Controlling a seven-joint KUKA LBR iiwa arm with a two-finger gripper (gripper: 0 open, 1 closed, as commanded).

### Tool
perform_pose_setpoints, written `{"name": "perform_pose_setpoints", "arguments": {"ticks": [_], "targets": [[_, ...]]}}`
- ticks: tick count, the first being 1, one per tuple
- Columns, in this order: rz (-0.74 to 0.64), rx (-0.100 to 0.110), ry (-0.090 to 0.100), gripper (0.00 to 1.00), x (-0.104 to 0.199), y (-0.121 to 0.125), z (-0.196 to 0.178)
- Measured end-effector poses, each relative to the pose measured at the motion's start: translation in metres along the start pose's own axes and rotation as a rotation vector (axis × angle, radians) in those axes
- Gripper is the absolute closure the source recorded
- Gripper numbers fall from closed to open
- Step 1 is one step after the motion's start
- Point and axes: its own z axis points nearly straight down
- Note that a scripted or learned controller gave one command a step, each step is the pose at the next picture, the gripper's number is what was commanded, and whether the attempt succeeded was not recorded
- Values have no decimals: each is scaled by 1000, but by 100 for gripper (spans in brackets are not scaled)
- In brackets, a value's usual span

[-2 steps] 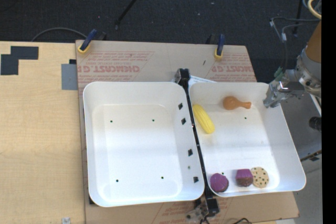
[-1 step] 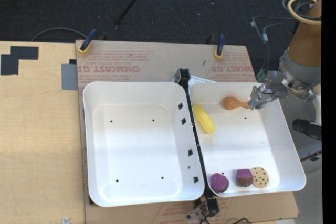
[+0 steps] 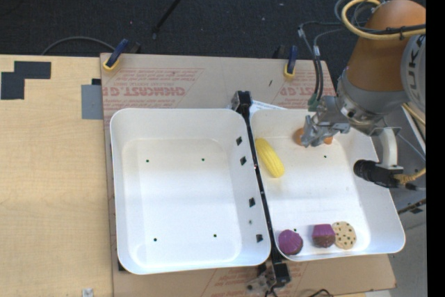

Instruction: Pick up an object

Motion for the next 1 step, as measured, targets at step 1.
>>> {"name": "perform_pose_setpoints", "arguments": {"ticks": [1], "targets": [[1,1,0,100,50,-4,15]]}}
